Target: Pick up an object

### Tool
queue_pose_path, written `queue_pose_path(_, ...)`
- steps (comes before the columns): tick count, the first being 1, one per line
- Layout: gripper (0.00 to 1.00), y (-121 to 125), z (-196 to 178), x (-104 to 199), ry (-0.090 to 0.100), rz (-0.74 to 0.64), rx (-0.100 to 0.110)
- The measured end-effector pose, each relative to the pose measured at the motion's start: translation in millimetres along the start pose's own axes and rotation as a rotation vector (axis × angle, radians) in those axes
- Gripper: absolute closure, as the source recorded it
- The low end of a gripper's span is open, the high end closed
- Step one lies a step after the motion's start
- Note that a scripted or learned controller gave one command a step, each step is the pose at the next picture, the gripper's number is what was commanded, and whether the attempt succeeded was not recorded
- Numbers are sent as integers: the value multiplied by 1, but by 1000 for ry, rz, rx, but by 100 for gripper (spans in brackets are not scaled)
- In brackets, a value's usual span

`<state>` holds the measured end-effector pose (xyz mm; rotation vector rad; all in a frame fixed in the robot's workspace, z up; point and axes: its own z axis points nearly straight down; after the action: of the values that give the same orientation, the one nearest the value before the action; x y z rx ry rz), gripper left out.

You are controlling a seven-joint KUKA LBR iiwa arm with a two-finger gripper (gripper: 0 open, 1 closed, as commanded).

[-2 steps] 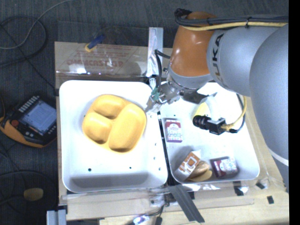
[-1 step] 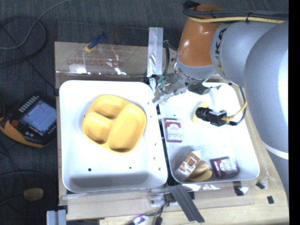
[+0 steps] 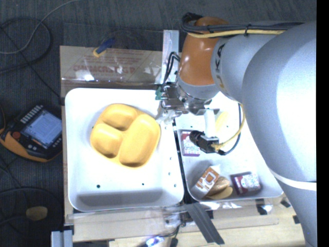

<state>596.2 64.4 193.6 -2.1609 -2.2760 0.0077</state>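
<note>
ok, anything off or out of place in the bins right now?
Nothing spilled or broken. The yellow object sits alone in the left bin; the small packages cluster in the right bin's near corner. The gripper hangs over the divide between bins rather than squarely above any item.

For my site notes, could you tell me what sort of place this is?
Probably a robotics lab test cell: a KUKA arm over two white bins, a teach pendant and loose cables on grey carpet.
</note>
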Motion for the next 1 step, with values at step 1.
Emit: queue_pose_path(1, 100, -73, -18, -31, -2, -50, 0)
